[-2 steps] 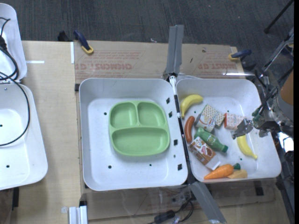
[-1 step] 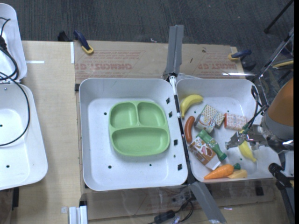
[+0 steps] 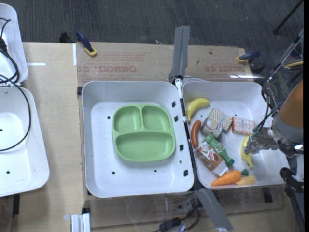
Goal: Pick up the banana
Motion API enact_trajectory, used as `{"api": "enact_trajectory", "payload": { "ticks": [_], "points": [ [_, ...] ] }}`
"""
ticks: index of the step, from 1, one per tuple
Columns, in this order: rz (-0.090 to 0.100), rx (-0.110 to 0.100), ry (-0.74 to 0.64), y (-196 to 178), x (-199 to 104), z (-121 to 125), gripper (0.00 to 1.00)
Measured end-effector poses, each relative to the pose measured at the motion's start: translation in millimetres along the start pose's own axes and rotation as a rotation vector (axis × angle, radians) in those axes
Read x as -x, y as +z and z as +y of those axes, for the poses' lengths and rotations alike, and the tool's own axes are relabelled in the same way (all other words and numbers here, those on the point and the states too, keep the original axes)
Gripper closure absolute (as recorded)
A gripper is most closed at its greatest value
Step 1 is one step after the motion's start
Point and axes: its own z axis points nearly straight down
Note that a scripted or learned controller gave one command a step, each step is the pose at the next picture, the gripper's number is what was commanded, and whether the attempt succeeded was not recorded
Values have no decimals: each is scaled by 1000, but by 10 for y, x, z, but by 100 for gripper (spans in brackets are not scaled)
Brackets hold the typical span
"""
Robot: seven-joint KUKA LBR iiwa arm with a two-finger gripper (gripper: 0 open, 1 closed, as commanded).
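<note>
At the near edge of the right bin [image 3: 227, 92] lies a carrot [image 3: 226, 178], and just beyond it the tool [image 3: 255, 146] sits over a banana [image 3: 246, 151] by the right wall; how wide it stands I cannot tell. Farther off, a second banana [image 3: 196, 105] lies apart near the divider. I judge that one easier: come straight down across its curve, then lift slowly.

- The arm [image 3: 292, 111] shows a rounded orange band above a grey wrist section.
- Thin dark cables run along it.
- The gripper [image 3: 253, 146] is pale grey metal, with a dark block below.
</note>
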Motion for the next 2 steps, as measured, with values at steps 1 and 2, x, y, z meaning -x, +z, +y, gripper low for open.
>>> {"api": "enact_trajectory", "payload": {
  "ticks": [1, 2],
  "points": [
    [-2, 1, 206, -1051, -611, 56, 100],
    [-2, 0, 206, -1048, -609, 54, 0]
  ]
}}
